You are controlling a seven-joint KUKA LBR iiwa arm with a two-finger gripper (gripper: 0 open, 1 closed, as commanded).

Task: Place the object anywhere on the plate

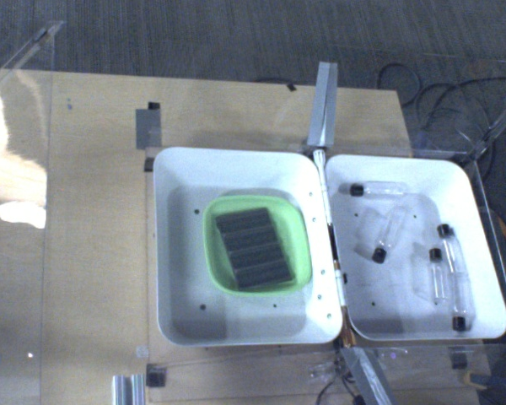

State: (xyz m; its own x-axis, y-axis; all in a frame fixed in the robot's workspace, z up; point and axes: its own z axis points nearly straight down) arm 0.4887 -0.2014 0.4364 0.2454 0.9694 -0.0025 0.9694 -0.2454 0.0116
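Two white bins sit side by side on the worktop (76, 251). The left bin (173, 310) holds one green plate (215, 226) with one dark ridged block (253, 248) lying on it. The right bin (481, 310) holds four clear tubes with black caps (449, 287).

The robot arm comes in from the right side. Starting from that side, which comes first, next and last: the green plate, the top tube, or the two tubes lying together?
1. Pair of tubes, far right of the right bin.
2. Top tube, back of the same bin.
3. Green plate, in the left bin.
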